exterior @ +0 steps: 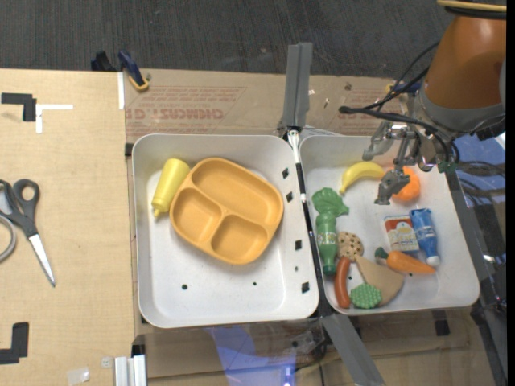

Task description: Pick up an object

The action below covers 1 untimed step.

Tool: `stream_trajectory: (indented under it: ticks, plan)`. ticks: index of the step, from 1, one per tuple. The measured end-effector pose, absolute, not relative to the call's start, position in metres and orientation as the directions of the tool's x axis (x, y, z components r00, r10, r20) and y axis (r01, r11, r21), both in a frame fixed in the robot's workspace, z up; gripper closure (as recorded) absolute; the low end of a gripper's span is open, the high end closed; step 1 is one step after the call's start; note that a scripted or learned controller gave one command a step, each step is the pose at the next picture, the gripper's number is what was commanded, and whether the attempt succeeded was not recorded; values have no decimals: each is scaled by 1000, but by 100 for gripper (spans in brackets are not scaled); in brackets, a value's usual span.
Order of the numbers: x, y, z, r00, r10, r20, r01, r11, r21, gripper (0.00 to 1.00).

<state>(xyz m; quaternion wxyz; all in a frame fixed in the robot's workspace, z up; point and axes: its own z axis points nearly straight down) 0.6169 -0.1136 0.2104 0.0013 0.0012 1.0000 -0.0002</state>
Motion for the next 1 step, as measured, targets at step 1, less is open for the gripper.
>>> stream_trajectory:
  ticks: [1]
  plan:
    - [648,-139,94,-998,69,-6,69,998,-1,0]
